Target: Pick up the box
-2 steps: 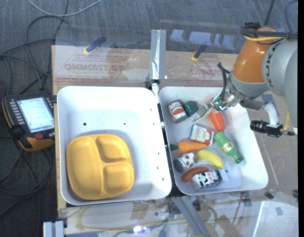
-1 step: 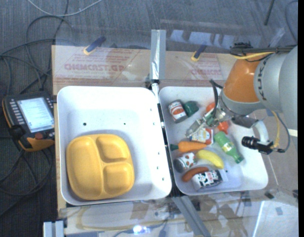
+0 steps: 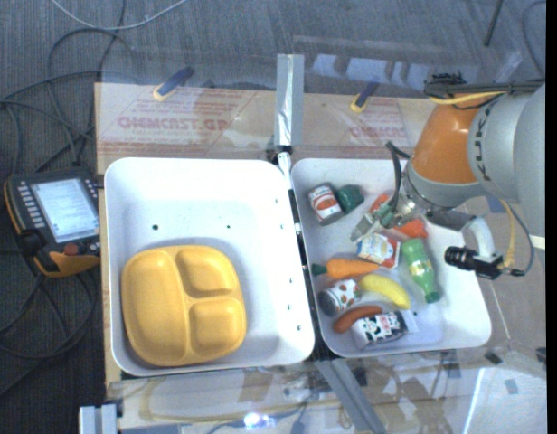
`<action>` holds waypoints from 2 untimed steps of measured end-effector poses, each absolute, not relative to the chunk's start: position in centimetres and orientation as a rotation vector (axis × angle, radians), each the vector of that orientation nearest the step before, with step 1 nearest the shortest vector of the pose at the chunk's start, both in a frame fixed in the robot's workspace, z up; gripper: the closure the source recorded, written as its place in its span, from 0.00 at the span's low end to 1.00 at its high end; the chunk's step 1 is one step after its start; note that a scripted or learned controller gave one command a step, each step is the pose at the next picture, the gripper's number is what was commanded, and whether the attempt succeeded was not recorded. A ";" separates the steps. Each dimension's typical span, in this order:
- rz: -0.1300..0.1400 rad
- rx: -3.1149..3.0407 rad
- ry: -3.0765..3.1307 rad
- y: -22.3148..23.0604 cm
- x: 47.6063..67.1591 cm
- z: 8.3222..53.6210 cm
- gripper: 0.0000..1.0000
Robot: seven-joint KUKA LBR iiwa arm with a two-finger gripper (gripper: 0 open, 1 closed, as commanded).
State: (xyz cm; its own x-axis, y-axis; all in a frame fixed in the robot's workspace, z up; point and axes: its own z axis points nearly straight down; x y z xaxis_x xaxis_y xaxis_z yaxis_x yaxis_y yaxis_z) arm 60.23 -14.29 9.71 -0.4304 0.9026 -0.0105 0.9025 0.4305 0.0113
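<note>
A small white carton-like box (image 3: 380, 249) with red and orange print lies near the middle of the right bin (image 3: 468, 328). My gripper (image 3: 384, 219) hangs just above the box's upper edge, low among the items, below the grey arm's orange band (image 3: 444, 148). From this angle I cannot make out whether it touches the box. A second box, a black-and-white milk carton (image 3: 381, 326), lies on its side at the bin's front.
Around the box lie a carrot (image 3: 351, 267), a banana (image 3: 386, 288), a green bottle (image 3: 420, 268), a sausage (image 3: 354, 316), two cans (image 3: 325, 202) (image 3: 340, 294) and a dark green item (image 3: 352, 196). The left bin (image 3: 170, 188) holds a yellow divided tray (image 3: 183, 304).
</note>
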 end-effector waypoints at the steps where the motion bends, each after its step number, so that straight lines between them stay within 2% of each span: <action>1: 0.006 1.669 2.645 -14.3 60.2 9.7 0.00; 2: 0.011 1.759 2.583 -15.9 57.6 9.0 0.00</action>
State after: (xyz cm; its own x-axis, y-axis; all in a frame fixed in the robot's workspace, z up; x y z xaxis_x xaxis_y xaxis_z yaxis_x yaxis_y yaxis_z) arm 57.58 -15.86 8.99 -0.3659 0.9306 -0.0097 0.9305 0.3661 0.0153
